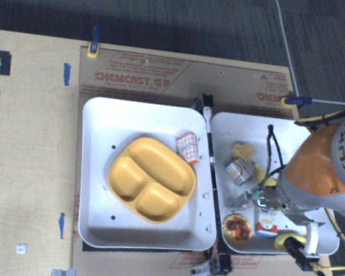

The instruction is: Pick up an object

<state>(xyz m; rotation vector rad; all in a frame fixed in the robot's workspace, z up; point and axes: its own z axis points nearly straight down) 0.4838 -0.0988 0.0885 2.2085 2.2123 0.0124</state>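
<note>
My gripper (253, 198) reaches down into the right bin (222, 133), under the orange band of the arm (317, 165). It hovers among several small items: a silver can (237, 170) just to its upper left, a tan biscuit-shaped piece (243, 151) farther back, and a round red-and-yellow disc (237, 227) in front. A red-and-white box (266, 226) and a yellow banana-like piece (286, 241) lie at the front right. The wrist hides what lies directly under the gripper.
The left bin (101, 120) holds a large yellow divided tray (151, 178) and a small red-and-white packet (187, 147) near its right wall. Black cables (271, 145) hang beside the arm. A ridge separates the two bins.
</note>
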